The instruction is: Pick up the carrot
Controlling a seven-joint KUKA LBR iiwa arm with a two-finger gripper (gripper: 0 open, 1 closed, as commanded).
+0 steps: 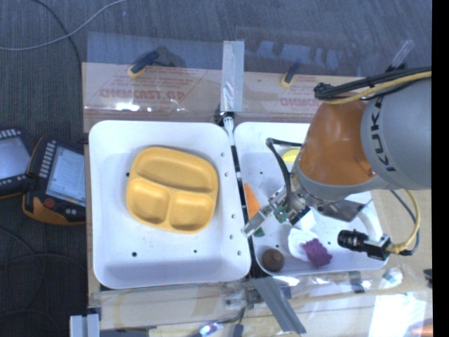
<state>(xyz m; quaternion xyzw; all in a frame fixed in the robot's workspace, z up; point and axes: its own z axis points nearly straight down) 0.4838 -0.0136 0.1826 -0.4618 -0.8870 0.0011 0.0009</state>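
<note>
The carrot (250, 199) is a short orange piece lying in the right bin (259, 161), close against the bin's left wall. My gripper (266, 217) hangs low over that bin, just right of and below the carrot, at its lower end. I cannot tell whether it touches the carrot. The grey arm and its orange band (337, 149) cover much of the bin's middle.
A purple item (316, 251) rests on a white dish (299, 240), beside a brown round thing (272, 260) near the front wall. A yellow-green object (289, 155) peeks out by the arm. The left bin (105, 244) holds a yellow divided plate (170, 188).
</note>
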